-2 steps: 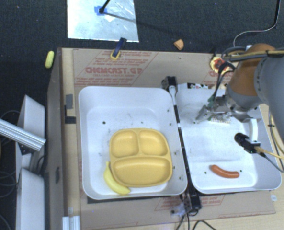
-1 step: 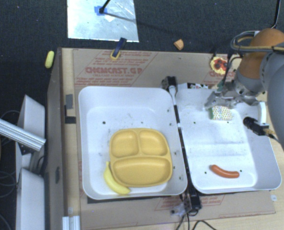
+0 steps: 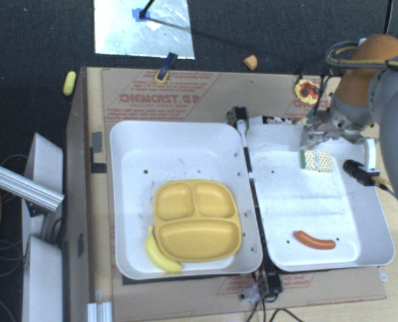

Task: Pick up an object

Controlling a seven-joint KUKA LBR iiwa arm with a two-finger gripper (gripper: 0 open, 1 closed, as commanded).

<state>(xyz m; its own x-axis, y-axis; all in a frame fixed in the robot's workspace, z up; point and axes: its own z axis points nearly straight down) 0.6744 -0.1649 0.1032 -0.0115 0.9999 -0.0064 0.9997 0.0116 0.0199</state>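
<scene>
Because the tool (image 3: 314, 138) is lowered over the small patterned white packet (image 3: 318, 160), a grasp seems intended; its closure cannot be told.

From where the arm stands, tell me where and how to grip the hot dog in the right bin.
Grip the hot dog at its middle, coming straight down from above, fingers closing across its narrow width. It lies flat, lengthwise left to right, on the right bin floor with open space around it.

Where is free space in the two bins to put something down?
Left bin: bare across the far half, behind the yellow tray; the near half is crowded with tray and banana. Right bin: bare middle between the gripper and sausage.
</scene>
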